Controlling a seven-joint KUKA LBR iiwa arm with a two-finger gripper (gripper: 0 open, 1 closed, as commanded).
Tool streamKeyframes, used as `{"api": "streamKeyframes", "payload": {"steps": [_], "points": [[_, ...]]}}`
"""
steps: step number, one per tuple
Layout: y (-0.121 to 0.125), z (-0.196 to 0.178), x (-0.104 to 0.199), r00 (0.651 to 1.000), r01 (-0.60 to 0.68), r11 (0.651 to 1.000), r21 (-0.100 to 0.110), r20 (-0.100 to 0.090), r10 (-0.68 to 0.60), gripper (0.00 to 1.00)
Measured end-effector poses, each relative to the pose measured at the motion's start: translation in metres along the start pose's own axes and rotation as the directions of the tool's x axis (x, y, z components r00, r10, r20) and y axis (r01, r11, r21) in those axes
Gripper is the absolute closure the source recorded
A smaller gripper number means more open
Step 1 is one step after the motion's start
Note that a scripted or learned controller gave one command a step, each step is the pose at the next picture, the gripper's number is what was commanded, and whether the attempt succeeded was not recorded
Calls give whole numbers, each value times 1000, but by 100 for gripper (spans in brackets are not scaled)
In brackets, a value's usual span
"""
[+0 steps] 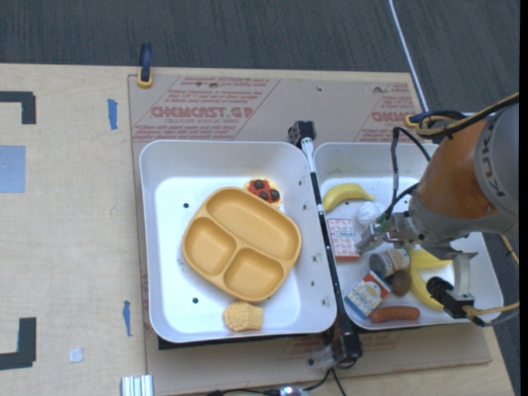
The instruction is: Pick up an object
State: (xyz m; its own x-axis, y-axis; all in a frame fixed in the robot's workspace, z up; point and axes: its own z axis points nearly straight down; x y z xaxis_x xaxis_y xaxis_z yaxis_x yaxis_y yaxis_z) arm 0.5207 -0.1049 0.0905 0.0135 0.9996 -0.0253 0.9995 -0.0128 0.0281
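Two white bins (157, 221) on board printed "CHEMCAST GP" (202, 112); gripper (388, 242) over right bin's clutter, finger state unclear

Robotics laboratory test cell. A grey-and-orange industrial arm (462, 180) with exposed cabling reaches over a pale wooden table (66, 246) marked with black corner brackets (21, 106) and strips of blue tape (112, 114). Two shallow white bins (157, 221) rest on a printed cardboard sheet (206, 110) held by a clamp (145, 64). Toy food, including a plastic banana (346, 195) and a sectioned yellow plate (241, 243), serves as test material. Dark carpet (247, 15) lies beyond.
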Motion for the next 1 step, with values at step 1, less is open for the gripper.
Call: {"api": "streamKeyframes", "payload": {"steps": [1], "points": [[-5, 3, 9, 1000, 12, 1000, 18, -21, -11, 0]]}}
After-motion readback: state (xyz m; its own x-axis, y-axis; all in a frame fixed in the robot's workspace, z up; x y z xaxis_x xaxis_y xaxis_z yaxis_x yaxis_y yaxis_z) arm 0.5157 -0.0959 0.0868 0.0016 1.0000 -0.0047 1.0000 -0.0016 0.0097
